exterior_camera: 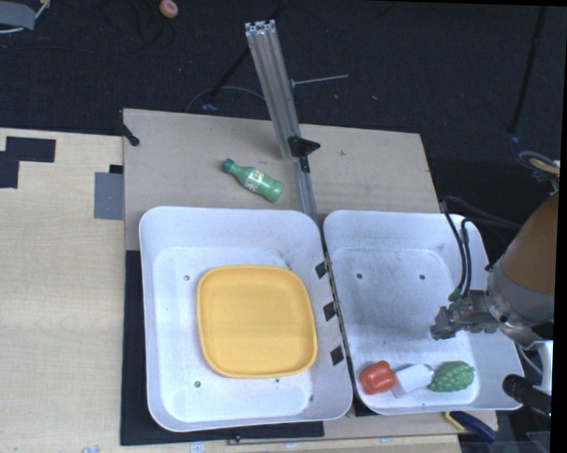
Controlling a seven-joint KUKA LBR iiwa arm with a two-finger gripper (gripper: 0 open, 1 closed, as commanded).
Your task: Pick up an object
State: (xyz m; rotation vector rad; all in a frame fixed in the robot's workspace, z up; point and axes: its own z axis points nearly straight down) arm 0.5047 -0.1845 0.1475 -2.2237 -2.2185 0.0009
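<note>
In the right bin, near its front wall, lie a red pepper-like toy, a small white object and a bumpy green toy, side by side. My gripper hangs over the bin's right part, just above and behind the green toy. Nothing shows between its dark fingertips. The left bin holds a square yellow plate.
A green bottle lies on the bench behind the left bin. A slanted aluminium rail rises behind the seam between the bins. The arm's grey body with orange band stands over the right bin's right wall.
</note>
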